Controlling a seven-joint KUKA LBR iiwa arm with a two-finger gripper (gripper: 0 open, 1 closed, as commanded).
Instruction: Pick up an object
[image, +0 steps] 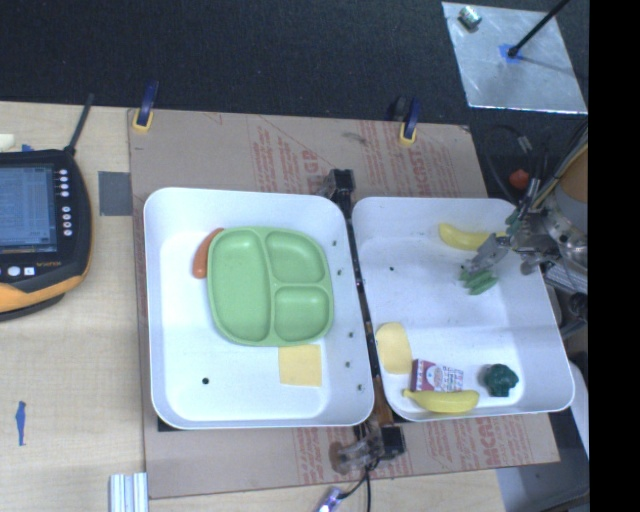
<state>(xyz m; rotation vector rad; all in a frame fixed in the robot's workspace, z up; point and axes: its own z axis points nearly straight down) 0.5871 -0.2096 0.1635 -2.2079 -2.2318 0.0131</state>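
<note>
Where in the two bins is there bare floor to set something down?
Left bin: its lower left corner, below the green tray and left of the yellow square. Right bin: the middle, between the gripper above and the carton below. Its lower edge is crowded: carton, banana, dark green piece.

Robotics lab: teach pendant (35, 232) on bench, clamped cardboard (300, 150) under two white bins (160, 300), toy food.

Small green object (481, 282) in right bin, beside yellow banana-shaped piece (462, 237)
</note>
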